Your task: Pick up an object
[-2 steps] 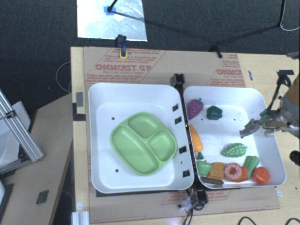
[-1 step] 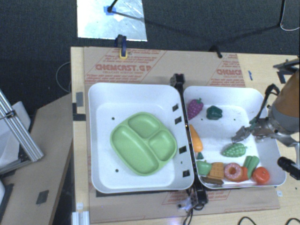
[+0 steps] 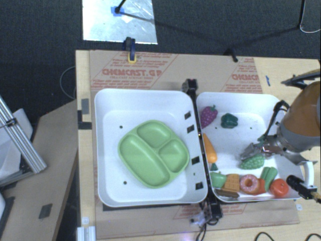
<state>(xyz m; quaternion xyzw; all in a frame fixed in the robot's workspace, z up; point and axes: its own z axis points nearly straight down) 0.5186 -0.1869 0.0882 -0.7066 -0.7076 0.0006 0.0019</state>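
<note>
The right bin (image 3: 241, 109) holds several toy foods. My gripper (image 3: 255, 150) reaches in from the right and hangs low over the bin's middle, directly above and touching or nearly touching a bumpy light green piece (image 3: 252, 161). Purple grapes (image 3: 208, 115) and a dark green pepper (image 3: 229, 120) lie at the bin's back. An orange carrot (image 3: 209, 148) rests against the left wall. Along the front edge sit a pink-iced donut (image 3: 249, 184), a red tomato (image 3: 279, 187), a green pod (image 3: 268, 174), a tan waffle (image 3: 231, 182) and a green piece (image 3: 217, 178).
The left bin (image 3: 115, 109) holds a light green divided plate (image 3: 153, 153). A black divider clip (image 3: 190, 86) stands between the bins at the back. The arm's orange band (image 3: 306, 112) and grey wrist overhang the right bin's right side.
</note>
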